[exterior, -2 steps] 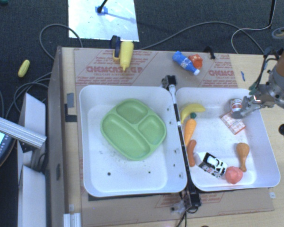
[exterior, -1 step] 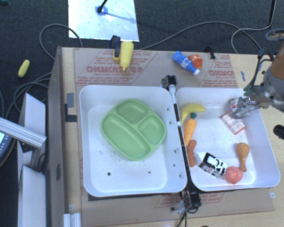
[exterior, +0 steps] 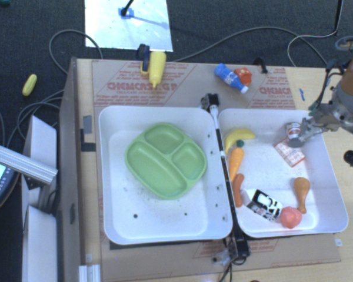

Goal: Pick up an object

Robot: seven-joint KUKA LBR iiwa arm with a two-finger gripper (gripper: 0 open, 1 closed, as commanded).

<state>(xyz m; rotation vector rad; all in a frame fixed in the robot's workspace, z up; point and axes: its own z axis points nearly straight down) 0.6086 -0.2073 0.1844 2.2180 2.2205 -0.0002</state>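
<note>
gripper [exterior: 295,131] hovers over the right bin [exterior: 332,175], its jaws seemingly pinching a small can [exterior: 292,130]; that shallow grip could slip, dropping it onto the snack packet [exterior: 289,154].

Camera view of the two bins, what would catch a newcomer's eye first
The green divided plate fills the middle of the left bin. The right bin holds bright toy food: a banana, a carrot and a drumstick. The gripper hangs over that bin's far right corner.
</note>
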